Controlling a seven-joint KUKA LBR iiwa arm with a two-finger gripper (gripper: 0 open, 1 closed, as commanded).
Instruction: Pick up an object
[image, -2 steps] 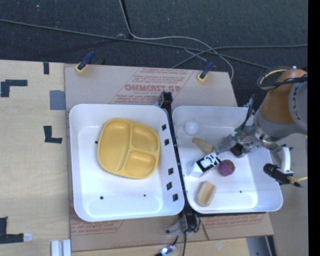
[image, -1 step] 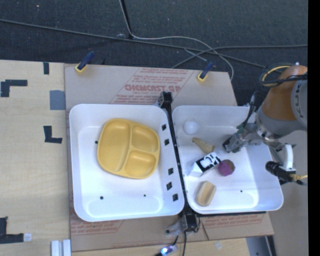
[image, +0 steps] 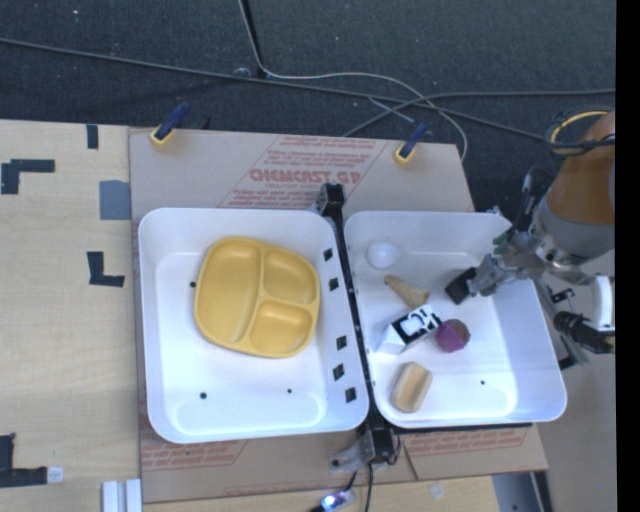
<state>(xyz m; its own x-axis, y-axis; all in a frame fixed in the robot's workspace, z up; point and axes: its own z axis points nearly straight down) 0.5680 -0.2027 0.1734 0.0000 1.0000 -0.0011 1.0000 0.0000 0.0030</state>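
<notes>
Spreading beneath everything, a brown cardboard sheet (image: 300, 165) with red lettering carries the two white bins, which meet along their inner walls. The left bin (image: 152, 330) holds a single thing and the right bin (image: 530, 375) holds all the small ones. In the left bin a yellow plate (image: 257, 297) with three compartments lies flat, nearer the far wall than the front one. The grey arm (image: 578, 205), its orange band at the right of the view, leans in over the far right corner of the right bin. The gripper (image: 480, 280) hangs over the right part of that bin, toward its far wall; whether it is spread or closed cannot be told from this angle. Of the loose things that could be picked up, a tan block (image: 411, 387) lies nearest the front wall, left of the bin's centre. Beyond it a black-and-white box (image: 413, 326) lies tilted, with a purple lump (image: 453, 336) just beside it on the right, seemingly touching. A tan wedge (image: 407, 290) lies further back, near the box but apart from it. A white ball (image: 382, 253) rests near the far left corner, close to the dividing wall. The purple lump is the thing nearest the gripper, yet apart from it. A yellow-and-blue clamp (image: 170, 122) and a second clamp (image: 410, 142) sit on the far edge of the sheet
</notes>
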